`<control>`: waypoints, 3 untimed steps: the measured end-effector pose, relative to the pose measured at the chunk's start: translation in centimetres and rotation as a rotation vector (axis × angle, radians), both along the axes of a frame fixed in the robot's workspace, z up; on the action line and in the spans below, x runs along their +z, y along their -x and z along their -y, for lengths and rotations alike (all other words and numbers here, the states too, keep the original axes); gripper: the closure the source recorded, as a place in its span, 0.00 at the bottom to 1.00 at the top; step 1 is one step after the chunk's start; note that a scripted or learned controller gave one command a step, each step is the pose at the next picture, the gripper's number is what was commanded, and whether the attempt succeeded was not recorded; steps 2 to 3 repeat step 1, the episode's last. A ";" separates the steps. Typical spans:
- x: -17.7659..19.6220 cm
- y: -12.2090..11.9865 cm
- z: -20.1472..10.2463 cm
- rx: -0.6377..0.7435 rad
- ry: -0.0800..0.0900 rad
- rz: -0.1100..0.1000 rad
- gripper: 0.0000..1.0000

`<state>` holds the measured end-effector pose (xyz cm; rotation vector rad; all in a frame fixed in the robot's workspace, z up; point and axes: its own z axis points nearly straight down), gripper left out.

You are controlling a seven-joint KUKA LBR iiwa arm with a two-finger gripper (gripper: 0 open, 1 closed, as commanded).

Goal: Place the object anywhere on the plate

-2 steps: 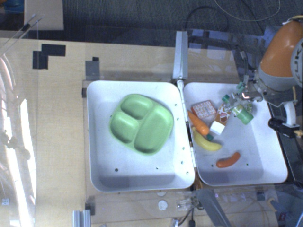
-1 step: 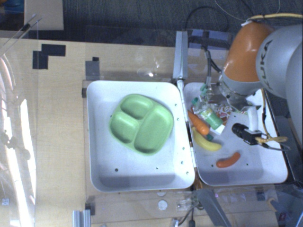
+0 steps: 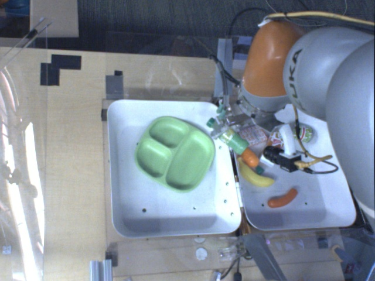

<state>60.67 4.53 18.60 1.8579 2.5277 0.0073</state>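
Observation:
A green plate [image 3: 176,152] with three compartments lies in the left white bin [image 3: 126,209], slightly back of centre. My gripper [image 3: 221,125] hangs over the divide between the two bins, just right of the plate's right rim. A small green bottle-like object [image 3: 234,140] sits right under the gripper, at the left edge of the right bin; whether it is held cannot be made out. The grey arm with its orange band [image 3: 272,57] covers the back of the right bin.
The right bin [image 3: 334,215] holds a yellow banana [image 3: 258,178], a small orange piece [image 3: 250,157], a reddish sausage [image 3: 282,198], a pink-printed packet [image 3: 253,134] and a white container [image 3: 288,137]. Black and yellow cables [image 3: 304,163] trail over it.

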 end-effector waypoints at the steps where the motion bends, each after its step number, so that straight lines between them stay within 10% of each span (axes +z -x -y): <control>1: 0.0 0.0 0.0 0.000 0.000 0.000 0.00; 3: 0.0 0.0 0.0 0.000 0.000 0.000 0.00</control>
